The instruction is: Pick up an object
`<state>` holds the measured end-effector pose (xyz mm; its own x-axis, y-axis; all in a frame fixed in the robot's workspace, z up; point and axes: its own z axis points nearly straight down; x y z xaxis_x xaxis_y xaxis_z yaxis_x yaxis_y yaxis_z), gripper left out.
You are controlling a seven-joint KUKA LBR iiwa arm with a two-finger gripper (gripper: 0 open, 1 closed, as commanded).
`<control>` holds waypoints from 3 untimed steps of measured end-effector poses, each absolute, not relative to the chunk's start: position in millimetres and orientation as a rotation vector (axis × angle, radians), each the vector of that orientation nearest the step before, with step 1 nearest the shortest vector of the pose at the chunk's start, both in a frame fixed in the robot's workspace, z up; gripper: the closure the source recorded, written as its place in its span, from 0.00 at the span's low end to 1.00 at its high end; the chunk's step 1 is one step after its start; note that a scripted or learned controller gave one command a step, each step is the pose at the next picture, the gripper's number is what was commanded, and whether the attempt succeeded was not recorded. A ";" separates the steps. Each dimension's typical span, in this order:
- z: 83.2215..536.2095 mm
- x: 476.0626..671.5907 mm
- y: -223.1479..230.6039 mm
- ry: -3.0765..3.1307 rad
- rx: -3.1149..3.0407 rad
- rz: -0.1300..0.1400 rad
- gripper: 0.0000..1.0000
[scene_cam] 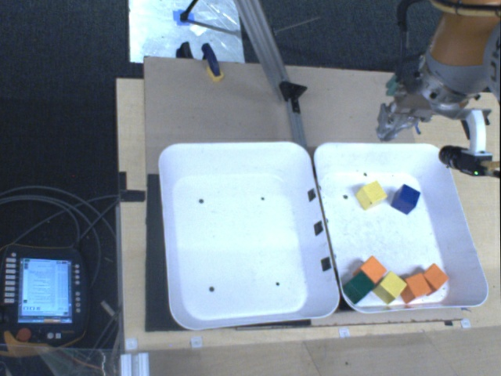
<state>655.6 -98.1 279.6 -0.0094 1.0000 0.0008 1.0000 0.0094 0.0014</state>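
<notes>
The right bin (462,233) holds several small blocks. A yellow block (371,194) and a blue block (405,198) lie apart in its upper half. Along its near edge sit an orange block (373,269), a green block (358,287), a second yellow block (389,287) and two more orange blocks (425,281). My gripper (393,124) hangs above the bench just beyond the right bin's far rim, up and to the right of the yellow block. Nothing shows between its fingertips.
The left bin (176,233) lies beside the right one. A slanted metal pole (266,45) with a black clamp crosses the back of the bench. A blue and yellow tool (211,61) lies at the back left. A teach pendant (43,292) rests on the floor at left.
</notes>
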 end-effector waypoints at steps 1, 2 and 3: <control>268.2 646.0 -52.0 2.232 2.212 0.001 1.00; 254.0 644.7 -3.1 2.233 2.211 0.003 1.00; 247.5 651.2 47.5 2.233 2.209 0.004 1.00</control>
